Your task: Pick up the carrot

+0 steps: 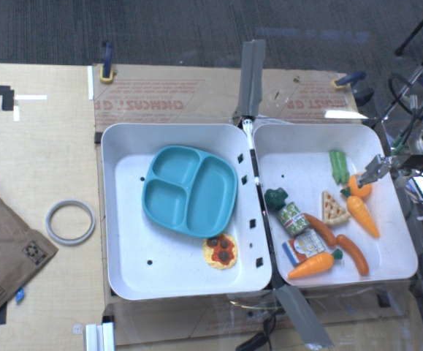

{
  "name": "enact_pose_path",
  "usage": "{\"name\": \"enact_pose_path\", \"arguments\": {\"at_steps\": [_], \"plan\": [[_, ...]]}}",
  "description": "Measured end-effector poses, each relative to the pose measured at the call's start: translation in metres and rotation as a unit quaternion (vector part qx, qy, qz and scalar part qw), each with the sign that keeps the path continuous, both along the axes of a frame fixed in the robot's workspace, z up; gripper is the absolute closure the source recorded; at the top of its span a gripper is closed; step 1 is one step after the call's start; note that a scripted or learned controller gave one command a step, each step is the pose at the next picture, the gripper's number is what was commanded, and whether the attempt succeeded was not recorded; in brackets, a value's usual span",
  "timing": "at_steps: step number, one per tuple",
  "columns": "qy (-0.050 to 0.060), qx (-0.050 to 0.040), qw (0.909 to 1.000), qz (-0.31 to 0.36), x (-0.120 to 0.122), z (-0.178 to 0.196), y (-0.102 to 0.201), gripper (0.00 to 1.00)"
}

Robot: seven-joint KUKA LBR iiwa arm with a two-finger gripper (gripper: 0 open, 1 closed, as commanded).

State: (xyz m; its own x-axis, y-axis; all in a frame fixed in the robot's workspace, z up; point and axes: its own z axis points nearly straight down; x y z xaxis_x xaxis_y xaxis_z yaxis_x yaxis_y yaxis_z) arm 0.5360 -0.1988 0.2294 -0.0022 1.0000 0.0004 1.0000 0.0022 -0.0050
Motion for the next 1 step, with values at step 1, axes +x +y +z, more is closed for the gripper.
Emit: {"name": "enact_pose_path", "arguments": {"at_steps": [1], "plan": [[-0.005, 0.0019, 0.9999, 0.014, 0.0123, -0.1264, -0.0175, 0.0]]}}
